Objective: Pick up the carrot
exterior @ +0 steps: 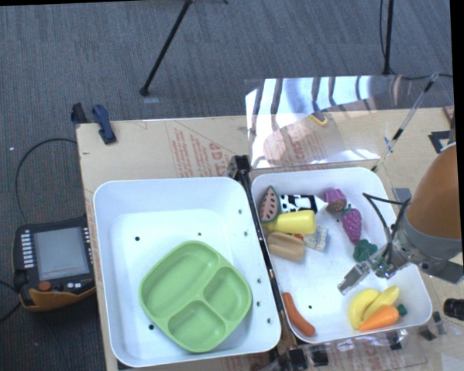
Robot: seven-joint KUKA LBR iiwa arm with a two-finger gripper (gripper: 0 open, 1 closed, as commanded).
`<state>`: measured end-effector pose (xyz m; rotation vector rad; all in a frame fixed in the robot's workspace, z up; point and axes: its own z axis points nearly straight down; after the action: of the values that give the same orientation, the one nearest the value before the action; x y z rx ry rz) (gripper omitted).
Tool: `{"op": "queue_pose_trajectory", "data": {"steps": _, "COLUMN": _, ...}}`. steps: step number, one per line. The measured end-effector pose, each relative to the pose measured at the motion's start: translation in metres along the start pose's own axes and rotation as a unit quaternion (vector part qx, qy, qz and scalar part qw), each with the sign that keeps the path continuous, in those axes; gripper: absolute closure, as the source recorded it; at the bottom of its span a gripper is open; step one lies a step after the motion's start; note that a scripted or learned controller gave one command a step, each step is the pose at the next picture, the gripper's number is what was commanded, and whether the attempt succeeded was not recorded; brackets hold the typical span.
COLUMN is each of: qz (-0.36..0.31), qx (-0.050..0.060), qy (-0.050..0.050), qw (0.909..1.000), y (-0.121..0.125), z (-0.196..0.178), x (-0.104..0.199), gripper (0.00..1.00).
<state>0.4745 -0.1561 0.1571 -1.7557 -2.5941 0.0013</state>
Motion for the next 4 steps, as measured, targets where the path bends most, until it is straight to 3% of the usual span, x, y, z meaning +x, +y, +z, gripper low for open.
{"op": "queue_pose_trajectory", "data": {"steps": 1, "qz": 0.157, "qx": 0.002, "qy": 0.001, "qw": 0.9876, "y": 0.022, "z": 0.073, "x": 0.056, "gripper": 0.0}}
{"op": "queue_pose_trajectory", "data": {"steps": 2, "qz": 0.136, "qx": -0.007, "qy": -0.004, "qw": 0.9907, "y": 0.027, "z": -0.083, "x": 0.056, "gripper": 0.0}}
{"op": "queue_pose_trajectory", "data": {"steps": 3, "qz": 0.167, "qx": 0.004, "qy": 0.0, "qw": 0.986, "y": 0.023, "z": 0.054, "x": 0.065, "gripper": 0.0}}
{"op": "queue_pose_trajectory", "data": {"steps": 4, "qz": 0.376, "qx": 0.001, "qy": 0.0, "qw": 0.9266, "y": 0.026, "z": 0.072, "x": 0.066, "gripper": 0.0}}
